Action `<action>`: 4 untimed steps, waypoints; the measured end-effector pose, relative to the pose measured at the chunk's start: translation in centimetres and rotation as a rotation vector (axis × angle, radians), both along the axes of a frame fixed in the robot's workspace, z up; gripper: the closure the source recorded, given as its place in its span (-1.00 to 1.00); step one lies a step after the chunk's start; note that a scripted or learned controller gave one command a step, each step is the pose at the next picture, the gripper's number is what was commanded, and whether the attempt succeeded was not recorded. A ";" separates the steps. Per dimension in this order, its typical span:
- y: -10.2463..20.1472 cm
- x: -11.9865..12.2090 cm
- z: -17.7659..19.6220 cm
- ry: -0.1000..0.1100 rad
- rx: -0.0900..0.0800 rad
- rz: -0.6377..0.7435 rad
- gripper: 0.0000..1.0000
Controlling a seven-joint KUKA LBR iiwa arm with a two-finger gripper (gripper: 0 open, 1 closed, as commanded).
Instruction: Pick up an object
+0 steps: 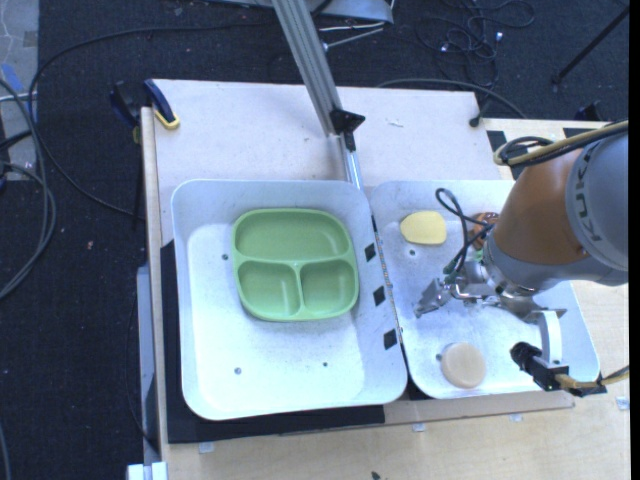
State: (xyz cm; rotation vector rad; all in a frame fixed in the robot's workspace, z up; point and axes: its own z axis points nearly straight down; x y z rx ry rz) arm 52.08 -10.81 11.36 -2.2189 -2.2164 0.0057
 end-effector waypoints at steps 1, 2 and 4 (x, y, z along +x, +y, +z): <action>0.0 0.1 1.4 -0.006 -0.001 -0.001 1.00; 0.0 0.3 7.7 -0.012 -0.002 0.003 1.00; 5.0 1.6 10.8 -0.008 -0.001 0.007 1.00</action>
